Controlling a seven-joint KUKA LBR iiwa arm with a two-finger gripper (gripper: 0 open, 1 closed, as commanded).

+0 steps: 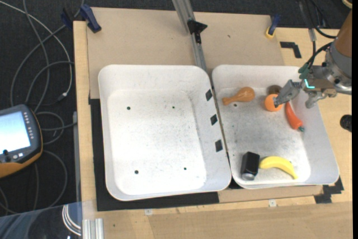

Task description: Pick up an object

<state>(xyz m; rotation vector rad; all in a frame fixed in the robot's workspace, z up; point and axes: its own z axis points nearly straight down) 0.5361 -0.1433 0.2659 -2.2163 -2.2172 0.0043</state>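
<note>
Over the right bin (330, 162), the gripper (302, 93) is hanging with its fingers spread wide, holding nothing. Just beneath are lying an orange ball (272, 102) and a red carrot (293, 116); centring on one before closing looks wise.

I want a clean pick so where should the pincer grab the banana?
Grip the banana across its middle from above, fingers closing across its narrow width. It lies flat in the right bin, curved, apart from the black box, so both sides are free.
</note>
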